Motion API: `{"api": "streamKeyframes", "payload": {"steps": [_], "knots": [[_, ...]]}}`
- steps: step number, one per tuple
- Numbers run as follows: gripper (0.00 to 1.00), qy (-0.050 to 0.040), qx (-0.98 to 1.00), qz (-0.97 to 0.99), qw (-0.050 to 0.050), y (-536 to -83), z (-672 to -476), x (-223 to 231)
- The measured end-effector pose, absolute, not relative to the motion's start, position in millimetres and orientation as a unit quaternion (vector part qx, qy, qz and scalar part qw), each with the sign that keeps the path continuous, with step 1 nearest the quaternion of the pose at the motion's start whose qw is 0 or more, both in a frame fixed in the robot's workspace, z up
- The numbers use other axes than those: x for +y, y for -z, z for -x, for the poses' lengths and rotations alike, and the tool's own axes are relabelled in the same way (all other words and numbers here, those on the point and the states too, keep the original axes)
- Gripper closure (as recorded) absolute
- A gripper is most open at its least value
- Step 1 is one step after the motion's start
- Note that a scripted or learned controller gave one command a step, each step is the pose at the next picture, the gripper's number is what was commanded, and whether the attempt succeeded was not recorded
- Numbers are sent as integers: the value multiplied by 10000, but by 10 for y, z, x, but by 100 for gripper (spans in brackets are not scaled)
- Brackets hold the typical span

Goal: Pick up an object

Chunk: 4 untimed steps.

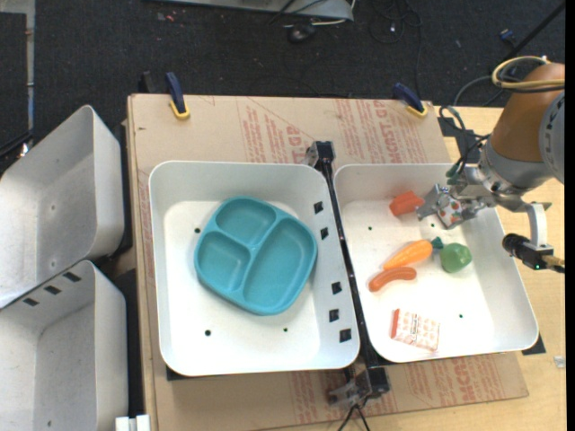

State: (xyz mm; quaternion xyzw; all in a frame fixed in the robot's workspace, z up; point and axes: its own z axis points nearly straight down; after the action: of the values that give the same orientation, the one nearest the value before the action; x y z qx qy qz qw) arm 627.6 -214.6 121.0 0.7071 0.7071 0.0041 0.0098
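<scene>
Hovering over the right white plastic bin (pixel 517 299), gripper (pixel 446 210) sits at roughly 1 o'clock of that bin; finger state I cannot tell, too small and cluttered.

Candidates: small orange-red block (pixel 406 204) just beside the gripper at its 9 o'clock, plastic carrot (pixel 409 254), green pepper-shaped toy (pixel 455 257), orange sausage-shaped toy (pixel 393 279), and a flat white-and-red packet (pixel 415 329) at 6 o'clock.

Risks: carrot, pepper and sausage are crowded, so a descent could nudge neighbours or pinch two. The flat packet likely slips. The rounded toys may roll.

Left bin (pixel 171 268) holds a teal divided plate (pixel 256 255). Bins rest on a cardboard-covered bench (pixel 269 119), dark floor around.
</scene>
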Motion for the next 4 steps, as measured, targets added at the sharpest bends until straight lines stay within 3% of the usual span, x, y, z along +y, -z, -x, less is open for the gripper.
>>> {"api": "streamKeyframes", "payload": {"steps": [1,2,3,4], "knots": [[100,-33,7075,-7067,83,-1281,-6270,-2139],[100,-12,7065,-7077,30,-1755,-6202,-2154],[100,-18,7079,-7063,42,-2297,-6220,-2158],[100,0,7094,-7048,-10,-2218,-6032,-1661]]}}
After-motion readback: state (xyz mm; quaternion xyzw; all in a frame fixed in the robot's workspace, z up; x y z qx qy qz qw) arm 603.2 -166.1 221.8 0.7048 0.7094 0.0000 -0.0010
